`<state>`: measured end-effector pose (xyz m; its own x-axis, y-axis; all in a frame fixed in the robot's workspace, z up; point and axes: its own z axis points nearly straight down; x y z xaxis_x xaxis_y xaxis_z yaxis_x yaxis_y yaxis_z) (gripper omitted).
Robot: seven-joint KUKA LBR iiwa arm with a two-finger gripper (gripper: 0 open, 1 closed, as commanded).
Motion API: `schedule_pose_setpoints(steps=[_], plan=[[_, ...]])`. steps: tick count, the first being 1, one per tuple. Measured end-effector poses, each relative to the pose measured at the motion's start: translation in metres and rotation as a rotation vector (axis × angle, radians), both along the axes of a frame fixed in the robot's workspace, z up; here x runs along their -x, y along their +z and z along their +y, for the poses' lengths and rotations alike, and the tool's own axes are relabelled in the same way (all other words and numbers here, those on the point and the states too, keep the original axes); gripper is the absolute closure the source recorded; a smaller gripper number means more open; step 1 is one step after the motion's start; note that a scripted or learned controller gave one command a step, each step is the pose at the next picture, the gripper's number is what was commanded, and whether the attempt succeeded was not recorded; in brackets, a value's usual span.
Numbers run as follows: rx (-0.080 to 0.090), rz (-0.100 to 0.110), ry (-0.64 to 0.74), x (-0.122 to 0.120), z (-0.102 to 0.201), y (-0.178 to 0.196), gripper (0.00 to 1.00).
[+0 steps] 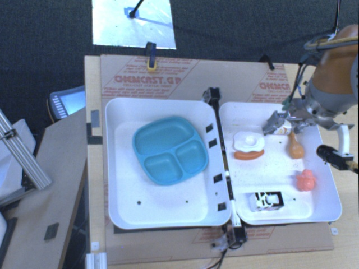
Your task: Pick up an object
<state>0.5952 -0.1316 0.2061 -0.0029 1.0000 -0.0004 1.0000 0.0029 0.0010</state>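
Camera view has the grey arm with its orange band reaching in over the far corner of the right-hand shallow white bin point(331, 209). Its claw point(279, 122) hangs low near that bin's far wall, and whether it is apart or together cannot be told from this angle; nothing is visibly held.

Candidates lie close by: a white fried-egg toy with a yellow yolk point(248, 142) resting against an orange sausage-shaped toy point(248, 155), a tan pear-shaped toy point(295, 147), a pink lumpy toy point(305, 180), and a small black-and-white block point(268, 200) near the front. A blue three-compartment plastic plate point(170, 157) sits in the left bin point(126, 206).

The pear-shaped toy looks the best target: it stands free, so center over its body and descend straight. The touching egg and sausage risk a spoiled grip.
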Motion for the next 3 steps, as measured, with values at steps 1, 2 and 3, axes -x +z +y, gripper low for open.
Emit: schedule_pose_setpoints(steps=[1,2,3], plan=[[0.000,0.002,-0.001,0.000,0.001,-0.042,0.00],[-0.001,0.004,0.000,-0.007,0.004,-0.101,0.00],[0.000,0.000,-0.003,-0.008,0.004,-0.122,0.00]])
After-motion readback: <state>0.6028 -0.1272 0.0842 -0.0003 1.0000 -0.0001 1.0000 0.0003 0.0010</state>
